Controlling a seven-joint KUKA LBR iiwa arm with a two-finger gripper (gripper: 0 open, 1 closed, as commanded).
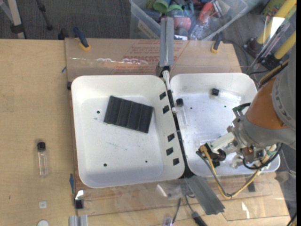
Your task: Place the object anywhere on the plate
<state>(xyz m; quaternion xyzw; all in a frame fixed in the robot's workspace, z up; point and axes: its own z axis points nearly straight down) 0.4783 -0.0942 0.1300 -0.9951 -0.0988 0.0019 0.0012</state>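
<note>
Object: small black piece point(215, 92) on floor of R bin point(197, 81), near its far wall, nothing touching it.
Plate: dark ribbed rectangular slab point(128, 114), flat in L bin point(117, 173), far-centre part, turned a bit askew to the bin walls. Nothing on it.
Object vs plate: in separate bins, well apart, bin rims between them.
Arm: grey w/ orange band point(268, 112), comes in from R, wrist low over near-R corner of R bin.
Jaws: down at near side of R bin, under the wrist; can't tell open or closed, can't tell if anything is gripped. Well apart from the object.
Rims btw bins: row of small black tabs point(170, 136) along the L bin's edge; thin clear tube point(183, 117) just inside R bin.
Tabletop: light wood point(28, 88); clear vial w/ black cap point(42, 158) lies L of L bin.
Under bins: cardboard sheet point(117, 55), blue clamp point(83, 42) at far L, yellow clamp point(215, 46) at far R.
Behind: clear tub of coloured toys point(188, 4).
</note>
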